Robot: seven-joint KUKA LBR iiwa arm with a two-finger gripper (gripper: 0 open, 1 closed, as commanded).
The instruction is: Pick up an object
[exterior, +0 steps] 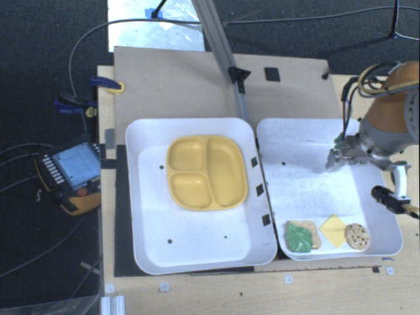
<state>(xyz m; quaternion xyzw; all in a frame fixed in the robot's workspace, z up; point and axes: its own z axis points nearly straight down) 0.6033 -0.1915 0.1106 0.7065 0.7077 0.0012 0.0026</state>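
Three food pieces lie along the near edge of the right bin (289, 136): a green leafy piece on a cracker (301, 236), a yellow cheese slice (333, 231) and a round cookie (357, 237). My gripper (336, 159) hangs over the right part of this bin, well above and behind the food, with nothing visible between its fingers. The grey arm with its orange band (392, 113) comes in from the right.
A yellow divided plate (207, 172) sits in the left bin (151, 235). A metal pole (220, 41) slants across the back of the bench. Blue clamps (98, 84) and a handheld pendant (72, 176) are at the left, off the bench.
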